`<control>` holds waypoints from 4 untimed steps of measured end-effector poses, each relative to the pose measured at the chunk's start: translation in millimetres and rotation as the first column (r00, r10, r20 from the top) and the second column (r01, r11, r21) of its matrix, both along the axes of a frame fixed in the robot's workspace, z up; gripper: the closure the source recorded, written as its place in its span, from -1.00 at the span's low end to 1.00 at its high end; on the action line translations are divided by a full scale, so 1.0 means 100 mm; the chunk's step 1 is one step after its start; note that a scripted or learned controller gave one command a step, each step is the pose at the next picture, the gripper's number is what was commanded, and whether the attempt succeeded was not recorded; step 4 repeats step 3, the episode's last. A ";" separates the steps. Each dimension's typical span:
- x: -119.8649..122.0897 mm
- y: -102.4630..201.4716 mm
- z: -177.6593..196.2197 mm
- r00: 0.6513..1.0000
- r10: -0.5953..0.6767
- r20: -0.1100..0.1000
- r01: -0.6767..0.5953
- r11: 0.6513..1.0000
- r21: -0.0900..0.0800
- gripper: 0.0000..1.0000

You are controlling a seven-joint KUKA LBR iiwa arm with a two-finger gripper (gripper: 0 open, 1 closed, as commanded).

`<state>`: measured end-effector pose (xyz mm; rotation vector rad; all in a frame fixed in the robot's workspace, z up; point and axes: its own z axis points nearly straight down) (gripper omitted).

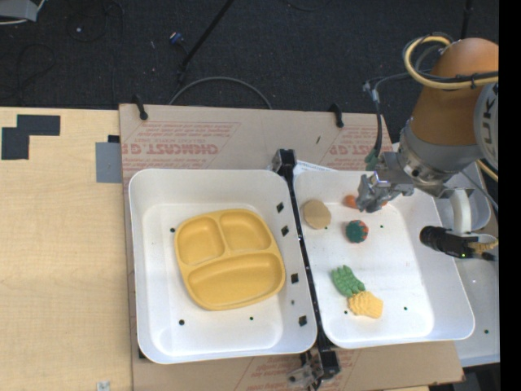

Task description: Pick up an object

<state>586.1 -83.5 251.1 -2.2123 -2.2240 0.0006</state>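
Observation:
My gripper (pixel 370 199) hangs over the far part of the right bin (pixel 423 316), just right of a small orange piece (pixel 349 202). A tan, round, potato-like object (pixel 316 213) lies to its left near the divider. A dark green ball with a red spot (pixel 356 232) sits just below the gripper. Further toward the front lie a green leafy toy (pixel 347 280) and a yellow corn-like toy (pixel 365 305), touching each other. I see nothing between the fingers.
The left bin (pixel 155 316) holds a yellow divided plate (pixel 229 258). A black divider (pixel 297 243) runs between the two bins. Cardboard lies under the bins, with a wooden bench surface to the left.

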 end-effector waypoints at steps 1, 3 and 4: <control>-0.13 0.52 0.05 1.000 0.000 -0.001 0.000 1.000 0.000 1.00; -0.30 1.62 -0.08 1.000 0.001 -0.003 -0.001 1.000 -0.001 1.00; -0.30 1.62 -0.08 1.000 0.001 -0.003 -0.001 1.000 -0.001 1.00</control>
